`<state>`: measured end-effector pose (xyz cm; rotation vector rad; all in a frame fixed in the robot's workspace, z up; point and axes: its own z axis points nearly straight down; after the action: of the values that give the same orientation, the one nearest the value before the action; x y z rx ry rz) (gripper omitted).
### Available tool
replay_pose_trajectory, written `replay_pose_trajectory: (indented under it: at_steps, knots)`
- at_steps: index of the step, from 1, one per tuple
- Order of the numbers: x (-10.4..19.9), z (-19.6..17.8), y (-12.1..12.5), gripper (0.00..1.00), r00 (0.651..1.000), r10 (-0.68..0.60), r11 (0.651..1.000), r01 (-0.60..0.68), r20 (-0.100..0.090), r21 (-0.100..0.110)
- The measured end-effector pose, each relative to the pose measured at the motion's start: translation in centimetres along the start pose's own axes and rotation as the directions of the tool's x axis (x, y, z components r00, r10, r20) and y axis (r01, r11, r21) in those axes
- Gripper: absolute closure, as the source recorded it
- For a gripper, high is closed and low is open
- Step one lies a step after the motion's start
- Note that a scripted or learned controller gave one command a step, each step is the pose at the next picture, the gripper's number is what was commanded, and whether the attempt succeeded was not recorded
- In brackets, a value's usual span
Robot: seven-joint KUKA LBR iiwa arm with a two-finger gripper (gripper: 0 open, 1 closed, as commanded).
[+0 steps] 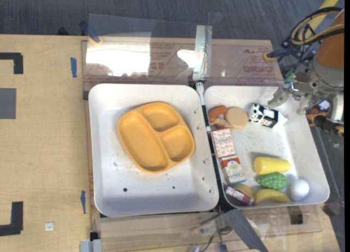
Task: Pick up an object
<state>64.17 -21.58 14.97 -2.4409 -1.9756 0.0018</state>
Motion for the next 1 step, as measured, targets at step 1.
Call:
replay_pose_trajectory:
  at_steps: [1]
  knots:
    - [6.21, 3.20, -0.97, 0.00, 0.937, 0.348, 0.937, -0.348, -0.007, -0.020]
